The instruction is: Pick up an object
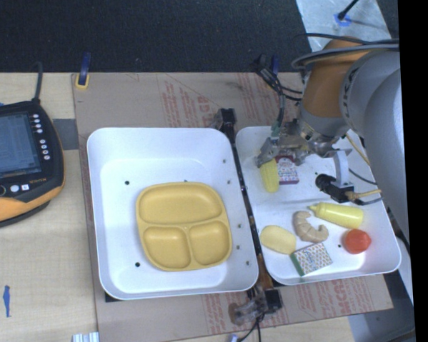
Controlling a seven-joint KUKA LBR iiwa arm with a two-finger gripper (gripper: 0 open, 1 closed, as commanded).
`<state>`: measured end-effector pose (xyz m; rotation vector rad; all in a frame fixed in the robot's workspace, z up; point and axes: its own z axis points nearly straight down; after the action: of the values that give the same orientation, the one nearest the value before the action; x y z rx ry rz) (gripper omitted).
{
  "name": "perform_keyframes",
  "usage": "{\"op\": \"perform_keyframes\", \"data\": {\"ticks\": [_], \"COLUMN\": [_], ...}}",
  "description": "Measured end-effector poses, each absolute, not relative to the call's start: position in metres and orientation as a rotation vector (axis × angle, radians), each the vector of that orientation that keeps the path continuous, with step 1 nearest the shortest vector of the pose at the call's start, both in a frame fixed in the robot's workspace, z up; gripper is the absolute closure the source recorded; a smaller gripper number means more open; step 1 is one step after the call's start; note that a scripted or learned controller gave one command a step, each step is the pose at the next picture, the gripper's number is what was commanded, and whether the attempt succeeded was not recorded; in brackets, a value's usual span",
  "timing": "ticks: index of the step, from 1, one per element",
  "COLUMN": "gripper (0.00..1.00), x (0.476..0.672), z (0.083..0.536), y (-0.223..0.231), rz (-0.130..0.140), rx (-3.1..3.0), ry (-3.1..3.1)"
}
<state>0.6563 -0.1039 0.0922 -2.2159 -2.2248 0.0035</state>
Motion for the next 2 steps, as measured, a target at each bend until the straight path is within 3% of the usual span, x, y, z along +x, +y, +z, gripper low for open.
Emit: {"op": "perform_keyframes", "data": {"ticks": [1,2], "gripper": [0.0,0.0], "x": [0.656,0.654], "z": [0.133,0.09], "y": [-0.155,-0.133], "rz": [0.002,0.013], "rx": [-2.218,-2.21], "ry": [-2.223,-2.221]}}
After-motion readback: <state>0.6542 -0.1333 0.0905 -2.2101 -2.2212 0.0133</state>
